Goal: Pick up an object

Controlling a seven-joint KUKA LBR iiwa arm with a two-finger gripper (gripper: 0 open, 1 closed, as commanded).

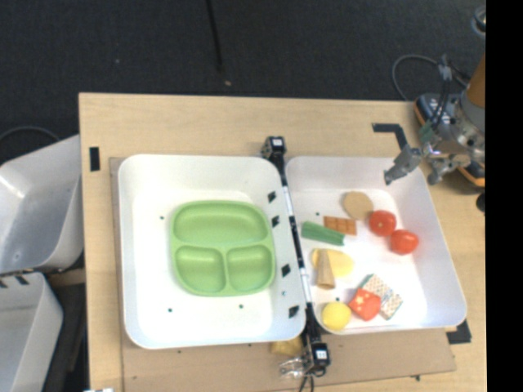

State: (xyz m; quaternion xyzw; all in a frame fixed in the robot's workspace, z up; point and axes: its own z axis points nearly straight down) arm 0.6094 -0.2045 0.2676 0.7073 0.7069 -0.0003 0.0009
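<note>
Standing over the pale wooden bench (163, 125), you see two shallow white plastic bins side by side: the left bin (143, 243) and the right bin (433, 292). A light green three-compartment plastic tray (222, 246) lies flat in the middle of the left bin. The grey arm reaches in at the bench's far right corner, its two-finger gripper (399, 170) poised over the right bin's far edge, nothing between its fingers; whether they are apart or together I cannot tell. The right bin's objects sit from its middle to its near left corner: a tan round piece (357, 204), a green bar (323, 233), two red tomatoes (392, 232), a yellow wedge (330, 265), a yellow lemon (336, 315).
</note>
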